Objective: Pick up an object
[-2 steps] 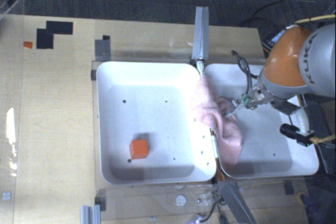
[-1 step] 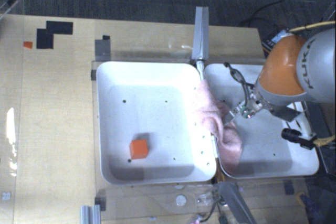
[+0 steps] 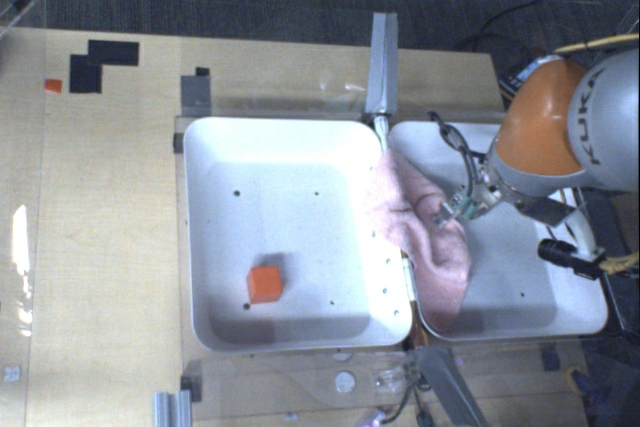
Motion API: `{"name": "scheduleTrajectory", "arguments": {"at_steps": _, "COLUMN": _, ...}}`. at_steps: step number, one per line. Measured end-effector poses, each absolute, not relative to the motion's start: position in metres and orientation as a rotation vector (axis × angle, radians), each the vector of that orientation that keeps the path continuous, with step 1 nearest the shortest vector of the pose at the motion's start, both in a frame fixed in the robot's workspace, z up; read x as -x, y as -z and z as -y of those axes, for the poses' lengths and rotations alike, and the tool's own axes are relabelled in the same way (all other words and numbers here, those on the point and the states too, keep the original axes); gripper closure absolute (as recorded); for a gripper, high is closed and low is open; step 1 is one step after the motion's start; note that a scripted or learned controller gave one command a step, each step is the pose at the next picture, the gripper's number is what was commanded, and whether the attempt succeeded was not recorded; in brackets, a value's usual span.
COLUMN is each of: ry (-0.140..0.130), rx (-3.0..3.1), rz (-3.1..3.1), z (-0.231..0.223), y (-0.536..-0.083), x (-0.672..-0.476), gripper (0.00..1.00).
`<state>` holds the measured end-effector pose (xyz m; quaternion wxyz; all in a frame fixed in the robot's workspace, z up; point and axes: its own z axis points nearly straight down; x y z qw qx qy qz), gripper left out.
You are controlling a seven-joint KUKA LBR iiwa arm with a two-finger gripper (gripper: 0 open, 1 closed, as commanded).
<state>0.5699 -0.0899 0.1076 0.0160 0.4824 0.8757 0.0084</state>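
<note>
Orange block (image 3: 265, 284) waits in the left bin (image 3: 200, 215); pink cloth (image 3: 425, 235) drapes across the divider.
The gripper (image 3: 458, 208) sits on the cloth's upper fold; finger state cannot be told. Soft, light, limp fabric: a bunched ridge looks the best hold.

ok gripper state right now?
Gripper: down on the pink cloth at the left side of the right bin; open or closed cannot be told.
</note>
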Motion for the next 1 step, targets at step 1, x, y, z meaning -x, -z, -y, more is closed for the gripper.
{"name": "scheduleTrajectory", "arguments": {"at_steps": 1, "ry": -0.008, "rx": -1.412, "rz": -2.793, "z": 0.0734, "y": -0.1934, "x": -0.6151, "gripper": 1.00}}
